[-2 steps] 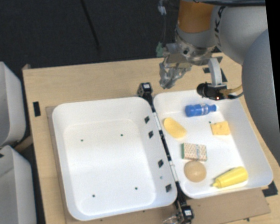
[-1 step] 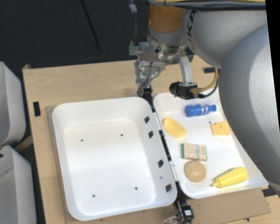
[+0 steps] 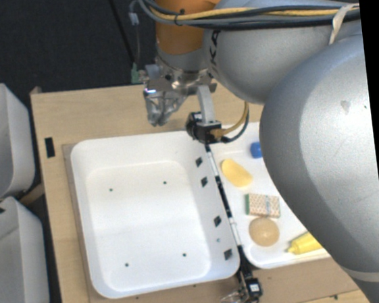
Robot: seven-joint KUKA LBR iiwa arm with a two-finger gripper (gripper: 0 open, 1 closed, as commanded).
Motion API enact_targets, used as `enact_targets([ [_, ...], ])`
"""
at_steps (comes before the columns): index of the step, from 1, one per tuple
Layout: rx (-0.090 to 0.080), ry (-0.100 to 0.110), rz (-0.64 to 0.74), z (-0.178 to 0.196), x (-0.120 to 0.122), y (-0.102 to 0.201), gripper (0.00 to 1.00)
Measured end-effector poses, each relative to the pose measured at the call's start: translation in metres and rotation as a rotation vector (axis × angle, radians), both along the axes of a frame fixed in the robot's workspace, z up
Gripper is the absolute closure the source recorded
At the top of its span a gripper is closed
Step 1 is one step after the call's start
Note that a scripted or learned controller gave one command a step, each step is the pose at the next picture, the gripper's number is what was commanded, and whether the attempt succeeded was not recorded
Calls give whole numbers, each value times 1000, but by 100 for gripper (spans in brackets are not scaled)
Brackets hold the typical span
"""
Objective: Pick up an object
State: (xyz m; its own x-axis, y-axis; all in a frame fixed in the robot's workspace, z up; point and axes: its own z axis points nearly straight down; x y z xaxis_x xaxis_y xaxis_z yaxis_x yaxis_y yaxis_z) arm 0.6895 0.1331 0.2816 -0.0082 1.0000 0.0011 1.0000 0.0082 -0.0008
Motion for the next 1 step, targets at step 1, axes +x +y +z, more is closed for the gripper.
enact_targets([
  [1,0,-1,1,-1,0,82,100],
])
